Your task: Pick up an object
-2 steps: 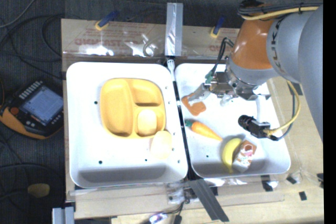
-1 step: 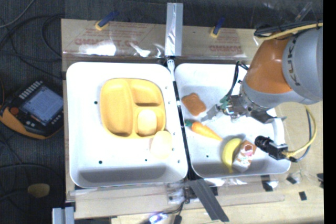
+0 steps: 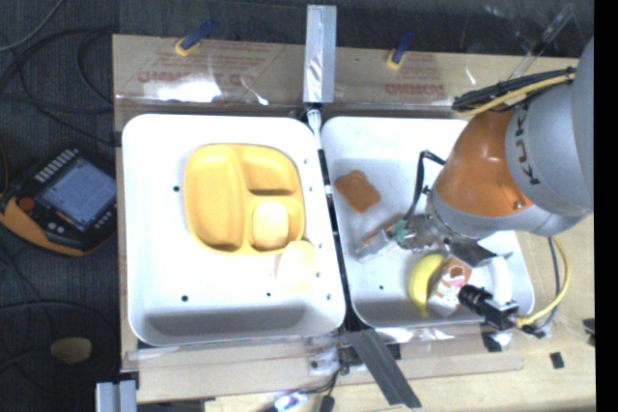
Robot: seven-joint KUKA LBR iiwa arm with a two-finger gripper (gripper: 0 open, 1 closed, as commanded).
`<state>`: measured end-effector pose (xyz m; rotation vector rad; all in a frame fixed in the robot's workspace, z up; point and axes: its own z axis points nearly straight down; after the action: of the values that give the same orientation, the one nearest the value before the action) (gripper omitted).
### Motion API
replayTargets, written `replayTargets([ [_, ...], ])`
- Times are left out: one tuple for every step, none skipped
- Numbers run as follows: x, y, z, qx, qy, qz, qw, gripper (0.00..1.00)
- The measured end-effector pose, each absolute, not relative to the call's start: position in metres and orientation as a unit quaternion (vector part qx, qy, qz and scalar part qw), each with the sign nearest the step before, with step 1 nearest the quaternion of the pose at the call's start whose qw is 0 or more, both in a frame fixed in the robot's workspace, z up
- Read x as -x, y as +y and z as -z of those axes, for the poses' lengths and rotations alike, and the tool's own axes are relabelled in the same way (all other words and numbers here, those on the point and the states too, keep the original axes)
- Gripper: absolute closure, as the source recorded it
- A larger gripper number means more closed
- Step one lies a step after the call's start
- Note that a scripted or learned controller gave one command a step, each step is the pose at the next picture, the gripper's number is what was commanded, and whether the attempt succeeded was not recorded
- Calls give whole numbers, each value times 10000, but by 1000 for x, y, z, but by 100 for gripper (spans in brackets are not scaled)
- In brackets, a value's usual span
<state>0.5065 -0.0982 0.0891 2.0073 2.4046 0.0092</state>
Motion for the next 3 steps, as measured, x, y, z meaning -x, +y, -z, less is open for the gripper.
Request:
replayTargets([
  [-604,-134,-89,-7162,6978,-19,53,0],
  [-668,-116,-134,-5928,8054,21,9,0],
  [-652,-106,-99,-5352,8445,-22,164,0],
])
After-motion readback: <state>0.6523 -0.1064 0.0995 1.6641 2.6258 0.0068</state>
